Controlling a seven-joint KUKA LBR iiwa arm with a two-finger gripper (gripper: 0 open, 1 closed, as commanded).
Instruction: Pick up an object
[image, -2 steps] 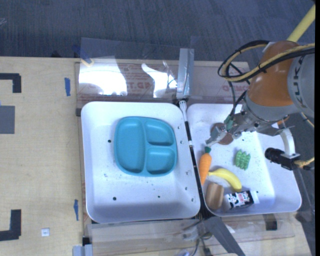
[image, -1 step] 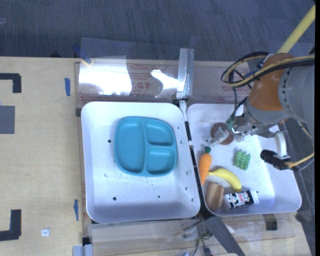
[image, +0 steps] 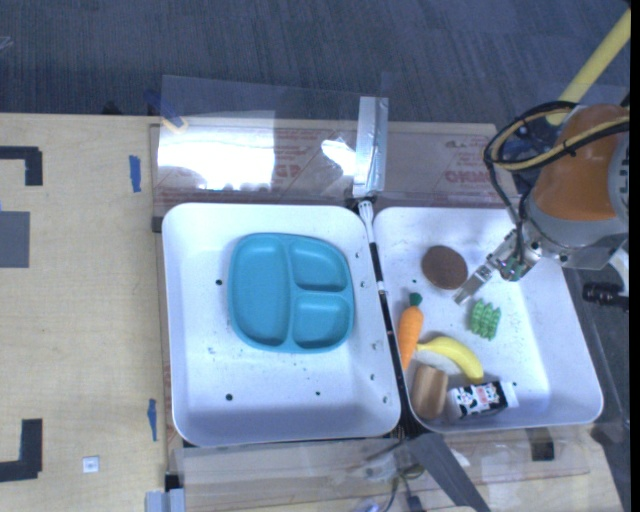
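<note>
A: Where is the arm at this moment?

B: The arm reaches in from the right side, above the right bin. Its gripper is in the upper part of that bin, pointing down and to the left.

A: Is the gripper grasping something?

B: No. I see nothing between the fingers. One slim finger is visible, and its tip is just beside the brown round object. If the fingers are spread or pressed together, I cannot tell from this angle.

A: Which objects lie in the right bin?

B: The brown round object is near the top of the bin. A small green piece lies below the gripper, apart from it. A carrot lies along the left wall of the bin, with its green end up. A banana is just beside the carrot, to its right. Below them a tan cylinder and a small black and white carton lie near the front wall, side by side.

A: And the left bin?

B: The left bin holds a blue divided plate, near its middle. The plate has three sections.
</note>
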